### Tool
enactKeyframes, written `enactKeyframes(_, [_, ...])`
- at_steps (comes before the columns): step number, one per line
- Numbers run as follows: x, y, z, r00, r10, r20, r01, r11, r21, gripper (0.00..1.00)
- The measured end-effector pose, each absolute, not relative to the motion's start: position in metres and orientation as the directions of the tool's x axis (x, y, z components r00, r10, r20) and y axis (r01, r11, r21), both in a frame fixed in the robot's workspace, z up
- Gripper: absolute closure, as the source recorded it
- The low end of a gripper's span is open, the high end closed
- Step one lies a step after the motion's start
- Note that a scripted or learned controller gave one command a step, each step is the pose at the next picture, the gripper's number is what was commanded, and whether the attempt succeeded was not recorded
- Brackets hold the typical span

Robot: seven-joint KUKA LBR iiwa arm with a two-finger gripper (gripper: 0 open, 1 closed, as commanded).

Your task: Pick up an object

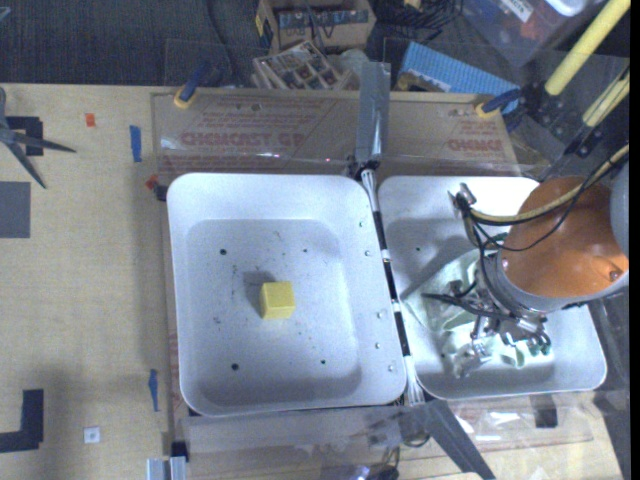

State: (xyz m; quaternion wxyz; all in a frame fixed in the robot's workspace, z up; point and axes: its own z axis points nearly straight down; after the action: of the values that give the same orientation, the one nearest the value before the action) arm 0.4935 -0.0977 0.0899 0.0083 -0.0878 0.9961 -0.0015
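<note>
Yellow block (pixel 278 300) lay near the middle of the left bin (pixel 200 218), a squat cube with no clear long axis, its edges turned slightly off the bin's walls; the arm (pixel 565 243), orange-banded, reached into the right bin (pixel 420 208), well apart from the block; the gripper (pixel 490 343) hung low over clear and green items (pixel 520 353) there, and whether it was clenched or released could not be told; 2 white bins sat side by side on a pale wooden bench (pixel 80 298); boxes and cables cluttered the floor behind.
</note>
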Motion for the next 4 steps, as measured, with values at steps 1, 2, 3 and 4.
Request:
enactKeyframes(1, [0.496, -0.098, 0.102, -0.985, -0.172, -0.027, -0.172, 0.985, -0.005, 1.00])
enactKeyframes(2, [0.545, -0.066, 0.186, -0.992, 0.124, -0.009, 0.123, 0.992, 0.002, 1.00])
enactKeyframes(3, [0.483, -0.127, 0.091, -0.977, 0.212, -0.015, 0.212, 0.977, 0.001, 1.00])
enactKeyframes(4, [0.516, -0.086, 0.186, -0.875, 0.483, -0.007, 0.483, 0.875, 0.003, 1.00])
